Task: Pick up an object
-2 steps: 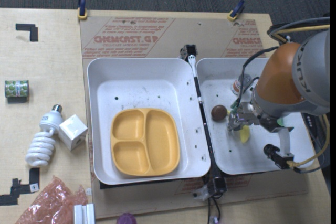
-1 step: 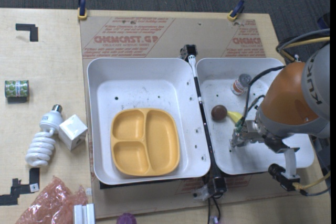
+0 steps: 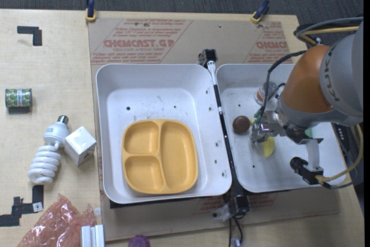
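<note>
My gripper (image 3: 261, 135) hangs low inside the right bin (image 3: 245, 173), under the grey arm with its orange band. A small yellow object (image 3: 269, 149) lies just below and right of the fingertips. To the gripper's left a brown ball (image 3: 241, 124) rests on the bin floor, close to it but apart. Part of a can-like object (image 3: 266, 91) peeks out behind the arm near the bin's far wall. I see nothing between the fingers.
The left bin (image 3: 110, 124) holds a yellow three-compartment plate (image 3: 160, 155). Outside the bins on the left lie a spiral light bulb (image 3: 47, 153), a white cube (image 3: 80, 145), a green can (image 3: 18, 99) and a red mesh bag (image 3: 55, 225). Cables trail at the right.
</note>
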Robot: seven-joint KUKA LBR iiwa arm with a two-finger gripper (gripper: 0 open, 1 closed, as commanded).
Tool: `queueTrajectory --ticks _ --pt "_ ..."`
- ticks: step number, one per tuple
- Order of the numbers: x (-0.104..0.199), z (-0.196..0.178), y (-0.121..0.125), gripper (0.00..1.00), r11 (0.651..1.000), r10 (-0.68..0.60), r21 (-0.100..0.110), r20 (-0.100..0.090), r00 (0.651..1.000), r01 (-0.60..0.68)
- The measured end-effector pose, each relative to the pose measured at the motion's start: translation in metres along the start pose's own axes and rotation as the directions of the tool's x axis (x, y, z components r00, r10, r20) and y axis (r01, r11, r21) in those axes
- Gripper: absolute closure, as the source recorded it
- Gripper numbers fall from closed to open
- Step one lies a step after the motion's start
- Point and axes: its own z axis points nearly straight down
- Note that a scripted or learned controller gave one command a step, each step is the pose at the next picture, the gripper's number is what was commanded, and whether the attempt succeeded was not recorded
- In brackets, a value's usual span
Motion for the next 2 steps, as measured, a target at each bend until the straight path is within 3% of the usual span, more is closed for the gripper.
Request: queueTrajectory --ticks 1,2 --pt "-0.006 0.000 -0.050 0.00 1.000 0.002 0.002 -0.001 1.000 -0.002" --pt "-0.025 0.000 -0.012 0.00 1.000 -0.001 0.000 0.000 1.000 0.001"
